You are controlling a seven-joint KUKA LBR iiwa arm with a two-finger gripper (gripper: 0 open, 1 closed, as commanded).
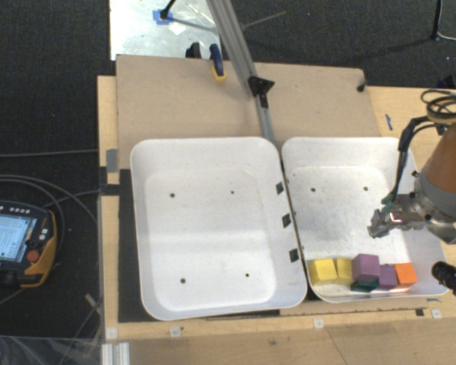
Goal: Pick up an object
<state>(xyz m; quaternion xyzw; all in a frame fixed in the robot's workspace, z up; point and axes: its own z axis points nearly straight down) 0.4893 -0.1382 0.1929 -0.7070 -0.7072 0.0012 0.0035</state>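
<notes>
Bench (213, 97) surface, tan, occupies the middle of the frame and carries two shallow white bins side by side. Left bin (148, 226) sits at centre frame. Right bin (327, 154) sits at centre right, its near edge toward the bottom of the frame.

Objects are grouped along the lower edge of the right bin, in a row running left to right: a yellow block (323, 271), a second yellow block (343, 270) touching it, a purple block (366, 265), a dark green piece (364, 284) just below the purple block and partly tucked under it, a lighter purple block (387, 275), and an orange block (405, 274) at the right end. The blocks sit close together, several in contact.

Arm (448, 177) enters from the right edge of the frame, its orange band visible above the wrist, with dark cables looping over it at upper right. Gripper (385, 220) sits over the right part of the right bin, above the row of blocks in the frame and apart from them. It appears as a small grey mass; whether it is open or closed cannot be told at this resolution. Nothing is seen held in it.

Outside the bench: a handheld control pendant (15, 242) with a lit screen lies at lower left on dark flooring. A grey pole (235, 44) runs diagonally from top centre down to the gap between the bins. A blue and yellow item (216, 59) lies at the bench's upper edge.
</notes>
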